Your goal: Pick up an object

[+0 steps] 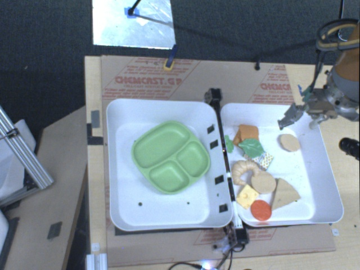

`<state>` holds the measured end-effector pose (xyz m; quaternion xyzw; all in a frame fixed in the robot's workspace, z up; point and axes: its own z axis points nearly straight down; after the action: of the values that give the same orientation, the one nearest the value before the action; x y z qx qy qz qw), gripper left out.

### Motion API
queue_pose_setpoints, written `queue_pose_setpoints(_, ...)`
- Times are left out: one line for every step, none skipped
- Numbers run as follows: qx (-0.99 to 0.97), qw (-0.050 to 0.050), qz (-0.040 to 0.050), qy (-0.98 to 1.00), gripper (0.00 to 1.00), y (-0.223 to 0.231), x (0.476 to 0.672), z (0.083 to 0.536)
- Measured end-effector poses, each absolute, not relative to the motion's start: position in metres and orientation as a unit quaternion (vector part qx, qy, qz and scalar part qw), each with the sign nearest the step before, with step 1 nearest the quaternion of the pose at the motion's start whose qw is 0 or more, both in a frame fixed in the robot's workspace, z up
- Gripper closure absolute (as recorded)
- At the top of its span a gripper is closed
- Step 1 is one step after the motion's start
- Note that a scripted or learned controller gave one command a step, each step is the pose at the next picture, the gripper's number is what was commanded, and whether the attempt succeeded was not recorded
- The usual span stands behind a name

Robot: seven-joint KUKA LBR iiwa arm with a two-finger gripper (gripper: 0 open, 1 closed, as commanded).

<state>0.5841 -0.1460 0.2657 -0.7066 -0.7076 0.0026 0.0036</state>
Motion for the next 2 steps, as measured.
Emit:
queue_pose_setpoints(-0.706, -0.001, -0.0005, -0.708, 0.0, -0.146, 0.586, 0.272)
queue_pose_setpoints(-0.706, 0.001, 0.0005, -0.708, 0.0, -0.141, 0.591, 0.211)
